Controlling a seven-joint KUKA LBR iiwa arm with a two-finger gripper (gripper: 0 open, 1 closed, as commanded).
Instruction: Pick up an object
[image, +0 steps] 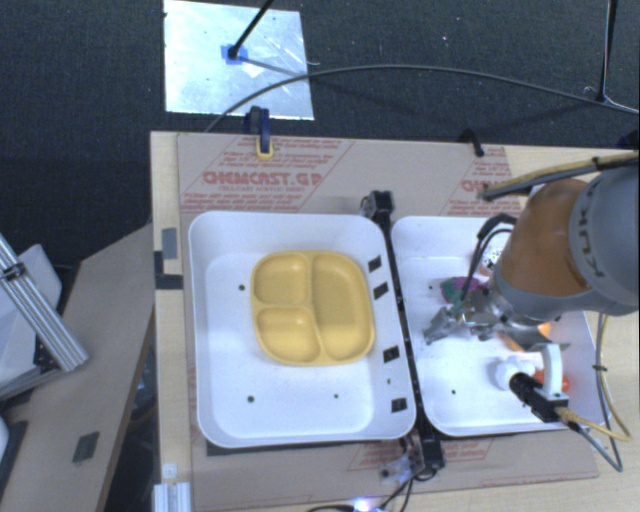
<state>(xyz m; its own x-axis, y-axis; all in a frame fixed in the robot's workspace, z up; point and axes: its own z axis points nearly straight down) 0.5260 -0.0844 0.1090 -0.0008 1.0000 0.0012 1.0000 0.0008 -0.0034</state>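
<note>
I take the divider (397, 300) between the two bins as my reference; the left bin (225, 410) lies on its far side from the arm, the right bin (450, 400) on the arm's side.

In the left bin I see a yellow sectioned plate (310, 305), lying flat, close to the divider but not touching it; nothing is near it.

The arm (560, 250) reaches over the right bin; the gripper (445, 325) hangs low above the bin floor, just beyond the divider; the metal fingers point toward the divider, and at this scale I cannot tell whether they are spread or closed; I see no object between them.

Candidate objects in the right bin: a small green and magenta item (462, 290) just beside the gripper, on the side away from me, partly hidden by the wrist; a white piece (503, 374) further from the divider, toward the near rim; an orange piece (553, 378) beyond that, partly covered by a black fitting (530, 395) on the arm.

Status, as I judge it: approach is done or nearly so; the grasp is not confirmed; the lift is not yet done. Remaining: close on one item, most likely the green and magenta one, then raise it clear of the bin floor.
</note>
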